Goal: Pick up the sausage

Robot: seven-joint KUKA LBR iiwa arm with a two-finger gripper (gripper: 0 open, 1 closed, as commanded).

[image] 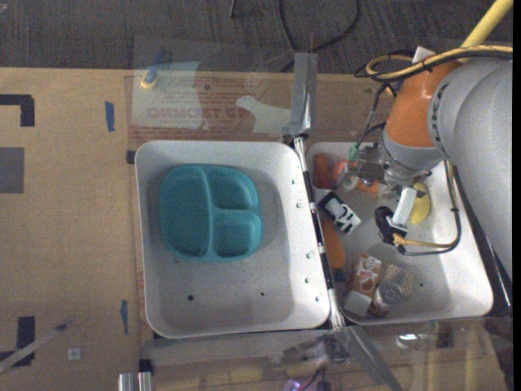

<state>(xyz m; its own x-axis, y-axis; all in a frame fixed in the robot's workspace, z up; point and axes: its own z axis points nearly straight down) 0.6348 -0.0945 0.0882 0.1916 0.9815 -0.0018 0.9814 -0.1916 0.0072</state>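
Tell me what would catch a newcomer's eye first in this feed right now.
The teal divided plate stands out most, lying alone in the left white bin. Next is the grey arm with its orange band, reaching from the right over the right bin, which is crowded with small items, among them a reddish sausage near its upper left corner and a banana partly under the wrist.

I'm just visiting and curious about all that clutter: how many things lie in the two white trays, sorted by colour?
Teal: 1, the divided plate in the left bin.
Orange-red: 2, one piece near the right bin's top left, one long sausage-like piece along the divider.
Yellow: 1, banana.
Black-and-white: 1, small toy.
Mixed packets and a round lid: about 3, hard to separate.
Total: about 8.
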